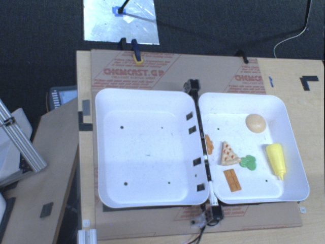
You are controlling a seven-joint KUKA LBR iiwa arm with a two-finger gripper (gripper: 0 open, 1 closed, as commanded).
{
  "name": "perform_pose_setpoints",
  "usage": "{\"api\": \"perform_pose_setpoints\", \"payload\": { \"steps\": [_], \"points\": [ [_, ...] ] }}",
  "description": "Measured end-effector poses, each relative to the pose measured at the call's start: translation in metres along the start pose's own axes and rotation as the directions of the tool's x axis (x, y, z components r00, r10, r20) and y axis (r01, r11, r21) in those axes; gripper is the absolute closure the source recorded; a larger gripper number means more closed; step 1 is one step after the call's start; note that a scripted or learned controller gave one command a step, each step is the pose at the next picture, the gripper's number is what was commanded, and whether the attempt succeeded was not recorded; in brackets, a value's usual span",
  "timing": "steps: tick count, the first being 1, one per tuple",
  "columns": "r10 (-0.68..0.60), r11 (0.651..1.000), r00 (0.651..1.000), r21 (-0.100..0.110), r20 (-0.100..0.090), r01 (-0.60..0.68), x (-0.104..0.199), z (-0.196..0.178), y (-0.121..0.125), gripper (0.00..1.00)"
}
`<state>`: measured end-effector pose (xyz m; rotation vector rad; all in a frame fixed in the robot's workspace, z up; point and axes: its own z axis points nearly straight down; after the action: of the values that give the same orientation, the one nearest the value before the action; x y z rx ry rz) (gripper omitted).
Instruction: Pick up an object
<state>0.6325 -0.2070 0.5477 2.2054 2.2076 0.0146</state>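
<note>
Evidently awaiting a pick, toys sit loose in the right bin (284, 111), the yellow bottle (275, 159) nearest its right wall; the hand's state, I cannot tell.

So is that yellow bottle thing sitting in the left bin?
No, the yellow bottle lies in the right bin, near its right wall.

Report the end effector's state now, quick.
End effector: cannot be told from the camera view. The toy food pieces, like the yellow bottle and the pizza slice, lie loose in the right bin.
</note>
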Motion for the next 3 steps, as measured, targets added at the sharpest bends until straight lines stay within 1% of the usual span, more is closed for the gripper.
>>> {"api": "perform_pose_setpoints", "payload": {
  "steps": [1, 2, 3],
  "points": [
    [-0.006, 1.000, 1.000, 0.013, -0.004, 0.006, 0.001, 0.000, 0.002, 1.00],
    [-0.012, 1.000, 1.000, 0.020, -0.011, 0.012, 0.099, 0.012, -0.002, 1.00],
    [-0.015, 1.000, 1.000, 0.018, -0.012, 0.015, 0.206, 0.010, -0.015, 1.00]
  ]
}}
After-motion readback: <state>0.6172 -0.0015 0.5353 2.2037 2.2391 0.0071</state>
